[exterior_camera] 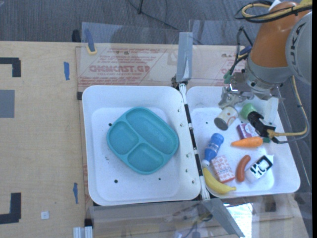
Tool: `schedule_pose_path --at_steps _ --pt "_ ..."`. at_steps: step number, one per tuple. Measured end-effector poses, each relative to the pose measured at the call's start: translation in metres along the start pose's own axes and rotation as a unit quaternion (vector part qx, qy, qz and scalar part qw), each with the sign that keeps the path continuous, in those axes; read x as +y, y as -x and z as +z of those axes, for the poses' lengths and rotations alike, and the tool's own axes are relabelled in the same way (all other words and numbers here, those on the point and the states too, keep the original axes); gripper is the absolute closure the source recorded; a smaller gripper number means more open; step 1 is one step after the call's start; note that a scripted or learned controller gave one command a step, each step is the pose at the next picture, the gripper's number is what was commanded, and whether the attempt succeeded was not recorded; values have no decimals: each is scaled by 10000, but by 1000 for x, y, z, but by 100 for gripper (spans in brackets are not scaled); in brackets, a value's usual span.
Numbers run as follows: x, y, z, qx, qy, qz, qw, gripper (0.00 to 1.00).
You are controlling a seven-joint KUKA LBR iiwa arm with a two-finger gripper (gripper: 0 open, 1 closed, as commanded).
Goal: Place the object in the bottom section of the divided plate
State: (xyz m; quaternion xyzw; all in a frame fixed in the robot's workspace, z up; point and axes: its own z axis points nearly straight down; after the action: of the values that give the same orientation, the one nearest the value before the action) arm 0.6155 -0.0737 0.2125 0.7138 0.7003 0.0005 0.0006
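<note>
Teal plate (142,140): sat in the left bin (94,100), nothing in its three sections; bottom section faced the near edge, free for a drop.
Arm: reached over the right bin (290,180), gripper (229,104) low above a tan cylinder (226,118), likely the pick target.
Claw state: couldn't tell; wrist blocked the view.
Clutter: bottle (213,147), carrot (247,142), banana (216,182), sausage (242,167) lay nearby.
Object: not yet on the plate.

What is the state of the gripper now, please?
Gripper: over the right bin, just above a small can; open or shut cannot be told.
</note>
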Motion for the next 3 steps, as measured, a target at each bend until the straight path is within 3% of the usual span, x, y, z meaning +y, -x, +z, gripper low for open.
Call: schedule_pose_path --at_steps 1,2,3 --pt "53 30 -3 -9 9 -392 9992 100" --pt "-1 29 88 0 -8 -333 9994 100" --pt "-85 38 113 4 -6 -1229 9924 100"
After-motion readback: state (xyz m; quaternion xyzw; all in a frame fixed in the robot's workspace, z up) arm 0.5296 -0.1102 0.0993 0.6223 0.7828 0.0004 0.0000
